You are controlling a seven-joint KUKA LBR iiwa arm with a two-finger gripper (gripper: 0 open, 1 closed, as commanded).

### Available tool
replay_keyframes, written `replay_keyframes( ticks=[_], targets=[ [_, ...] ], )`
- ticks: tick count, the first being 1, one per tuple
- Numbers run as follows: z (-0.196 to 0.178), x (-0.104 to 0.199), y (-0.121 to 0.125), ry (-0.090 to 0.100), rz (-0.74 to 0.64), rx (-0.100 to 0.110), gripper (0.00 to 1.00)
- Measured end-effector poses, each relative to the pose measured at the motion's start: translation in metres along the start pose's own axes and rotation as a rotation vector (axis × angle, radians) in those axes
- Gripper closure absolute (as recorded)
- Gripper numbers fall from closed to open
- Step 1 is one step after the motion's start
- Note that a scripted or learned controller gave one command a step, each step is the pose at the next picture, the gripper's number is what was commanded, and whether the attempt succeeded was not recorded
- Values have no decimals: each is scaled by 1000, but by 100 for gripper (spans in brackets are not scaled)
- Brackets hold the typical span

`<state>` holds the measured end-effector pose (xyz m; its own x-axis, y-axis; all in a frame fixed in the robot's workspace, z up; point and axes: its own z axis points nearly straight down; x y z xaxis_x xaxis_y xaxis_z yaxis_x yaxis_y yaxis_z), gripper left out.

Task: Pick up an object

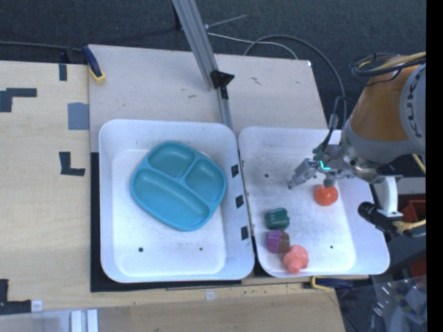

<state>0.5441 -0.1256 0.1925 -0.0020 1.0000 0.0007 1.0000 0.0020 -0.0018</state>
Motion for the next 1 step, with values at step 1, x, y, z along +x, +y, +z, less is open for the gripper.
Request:
replay_keyframes(
  ticks=[1],
  targets=[
    [58, -6, 5, 0, 1, 6, 0]
  ],
)
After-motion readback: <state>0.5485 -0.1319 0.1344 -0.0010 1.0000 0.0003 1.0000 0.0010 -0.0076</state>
